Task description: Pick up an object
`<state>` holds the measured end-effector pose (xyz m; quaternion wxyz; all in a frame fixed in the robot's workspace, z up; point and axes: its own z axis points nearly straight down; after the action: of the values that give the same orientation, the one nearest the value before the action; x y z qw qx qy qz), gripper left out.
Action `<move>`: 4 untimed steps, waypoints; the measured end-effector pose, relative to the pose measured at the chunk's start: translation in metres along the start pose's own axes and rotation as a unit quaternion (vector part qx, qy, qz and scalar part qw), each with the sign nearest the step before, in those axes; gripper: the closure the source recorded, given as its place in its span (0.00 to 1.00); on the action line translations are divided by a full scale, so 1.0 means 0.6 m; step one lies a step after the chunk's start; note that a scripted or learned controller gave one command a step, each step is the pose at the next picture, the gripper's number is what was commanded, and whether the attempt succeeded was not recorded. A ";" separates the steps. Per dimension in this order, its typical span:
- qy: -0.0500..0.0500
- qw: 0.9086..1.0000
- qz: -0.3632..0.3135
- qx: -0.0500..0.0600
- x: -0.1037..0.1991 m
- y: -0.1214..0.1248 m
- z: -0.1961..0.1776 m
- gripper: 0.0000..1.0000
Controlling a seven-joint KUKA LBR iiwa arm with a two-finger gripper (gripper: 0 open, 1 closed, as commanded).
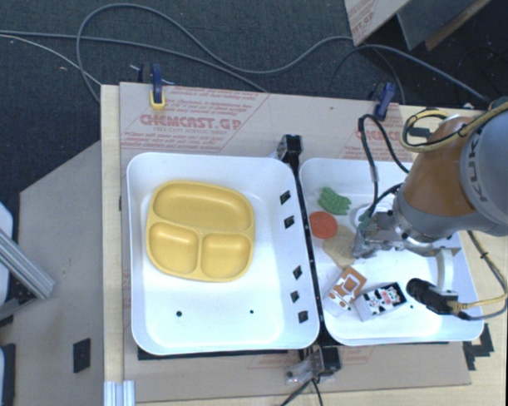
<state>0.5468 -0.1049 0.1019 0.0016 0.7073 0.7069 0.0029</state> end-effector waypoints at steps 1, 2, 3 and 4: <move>-0.001 1.000 0.000 0.002 -0.006 -0.010 -0.077 1.00; -0.001 1.000 -0.001 0.001 -0.004 -0.009 -0.149 1.00; -0.001 1.000 -0.001 0.000 -0.003 -0.007 -0.239 1.00; -0.001 1.000 -0.003 0.002 0.075 0.023 -0.216 1.00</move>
<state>0.5596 -0.0603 0.2320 0.0003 0.7053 0.7089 0.0007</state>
